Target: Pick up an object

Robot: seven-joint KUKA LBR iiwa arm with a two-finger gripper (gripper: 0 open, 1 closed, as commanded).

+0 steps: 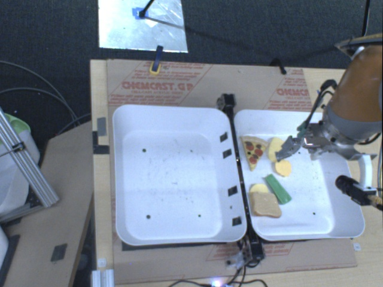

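Observation:
The right bin holds several toy foods. A pizza slice lies near its left wall, with a yellow piece beside it and a round yellow piece just below. A green stick leans across toward a slice of bread, and another yellow piece lies at the bread's top. My gripper reaches in from the right and hangs low over the upper yellow piece, its tip at that piece's right edge. Whether it touches the piece is unclear.
The left bin sits alongside, split from the right one by a black clamped divider. Both rest on a cardboard sheet. The bulky arm with its orange band covers the right bin's upper right corner. A metal frame stands at far left.

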